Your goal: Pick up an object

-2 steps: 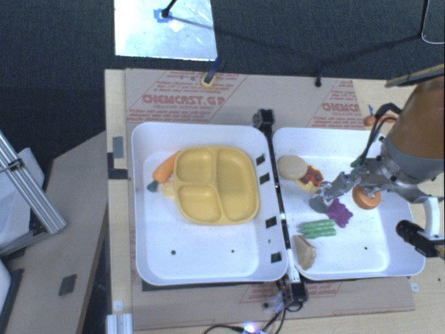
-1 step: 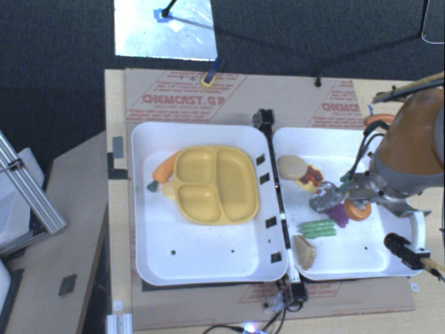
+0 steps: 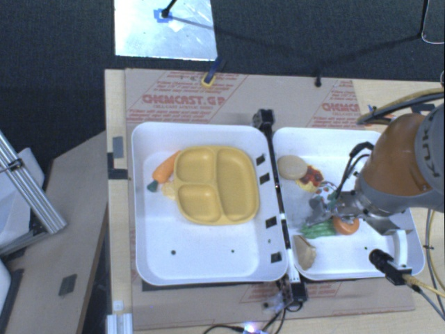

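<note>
Lower right of the frame: the right bin (image 3: 414,256) holds a pale tan piece (image 3: 304,251) near its lower-left corner. Just above it lie a green item (image 3: 318,229) and an orange item (image 3: 345,225), the latter partly covered by the arm. The gripper (image 3: 327,204) sits low over these items at the bin's centre; its metal parts blur into the clutter, so whether it is parted or closed cannot be told, and no object is visibly between its tips. The arm (image 3: 400,162), grey with an orange band, enters from the right edge and hides much of the bin's right half. Higher in the same bin lie a beige rounded object (image 3: 292,165) and, touching it, a small red-and-yellow object (image 3: 311,177) too small to identify.

Centre left: the left bin (image 3: 149,249) holds a yellow divided tray (image 3: 215,184). A toy carrot (image 3: 165,168) rests against the tray's left edge, its lower end partly tucked under it.

Top of the frame: a shiny square plate (image 3: 165,19) lies beyond the bench.
</note>
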